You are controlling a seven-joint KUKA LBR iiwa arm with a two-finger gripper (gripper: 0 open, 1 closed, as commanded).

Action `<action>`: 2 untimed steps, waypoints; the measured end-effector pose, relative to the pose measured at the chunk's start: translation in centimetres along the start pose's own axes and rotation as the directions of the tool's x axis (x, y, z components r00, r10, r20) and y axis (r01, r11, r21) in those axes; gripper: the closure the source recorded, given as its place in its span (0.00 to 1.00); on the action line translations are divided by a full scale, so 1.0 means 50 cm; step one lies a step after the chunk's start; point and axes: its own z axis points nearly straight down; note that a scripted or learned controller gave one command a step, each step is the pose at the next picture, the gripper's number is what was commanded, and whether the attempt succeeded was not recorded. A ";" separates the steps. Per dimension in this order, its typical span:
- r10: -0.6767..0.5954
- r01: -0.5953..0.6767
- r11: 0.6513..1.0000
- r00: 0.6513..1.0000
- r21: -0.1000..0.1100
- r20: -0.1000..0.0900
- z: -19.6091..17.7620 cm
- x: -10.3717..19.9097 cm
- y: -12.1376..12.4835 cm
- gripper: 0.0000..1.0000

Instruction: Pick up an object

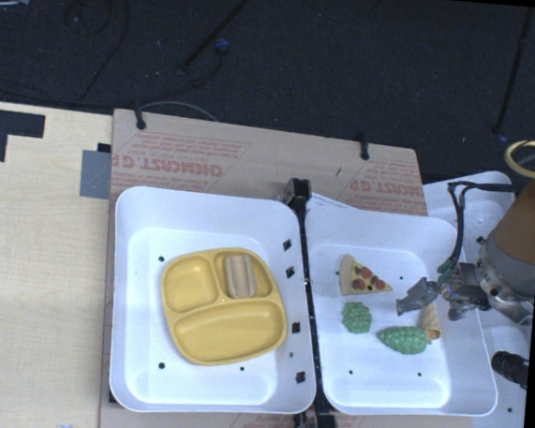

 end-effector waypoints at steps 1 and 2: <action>-0.003 0.003 1.000 1.000 -0.014 0.004 -0.015 0.000 0.006 0.00; -0.003 0.003 1.000 1.000 -0.007 0.000 0.104 0.015 0.018 0.00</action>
